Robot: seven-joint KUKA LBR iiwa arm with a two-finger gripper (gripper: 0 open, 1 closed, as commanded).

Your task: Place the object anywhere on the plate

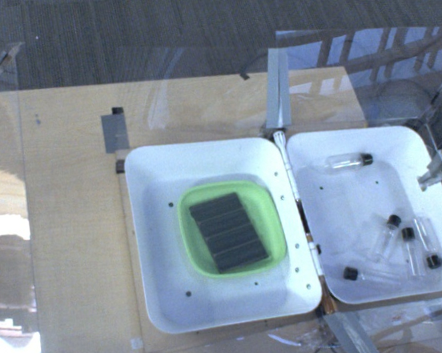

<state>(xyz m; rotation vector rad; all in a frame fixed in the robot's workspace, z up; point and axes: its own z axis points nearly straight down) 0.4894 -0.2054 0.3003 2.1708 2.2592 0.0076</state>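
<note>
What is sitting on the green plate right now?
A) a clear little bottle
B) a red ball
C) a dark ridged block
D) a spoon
C: the dark ridged block lies on the green plate in the left bin, while the clear vials are in the right bin.

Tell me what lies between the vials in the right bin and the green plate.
The two bins' adjoining walls stand between the vials and the green plate. A dark ribbed block already lies on the plate, covering its middle.
</note>
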